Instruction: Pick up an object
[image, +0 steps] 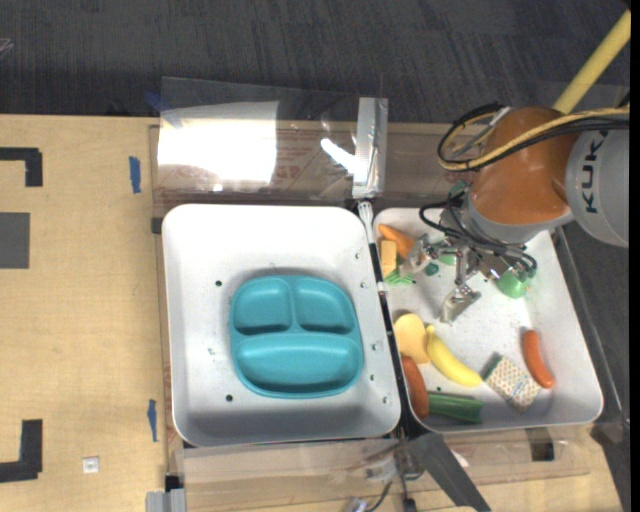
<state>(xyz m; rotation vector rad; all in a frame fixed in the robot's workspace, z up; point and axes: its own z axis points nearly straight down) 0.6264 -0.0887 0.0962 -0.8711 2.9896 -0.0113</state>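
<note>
Banana (452, 364) in right bin (578, 330), just below-left of gripper (460, 298), apart; gripper state unclear

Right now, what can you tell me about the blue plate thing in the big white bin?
The teal tray looks like smooth plastic, a rounded rectangle with soft corners. It has three hollows: two smaller ones side by side along its far edge and one wide one across the near edge, split by raised ridges. Nothing lies in any of them. It sits flat and right side up, a little tilted in the view, near the middle of the left white bin, resting on the floor of the bin and touching nothing else.
</note>
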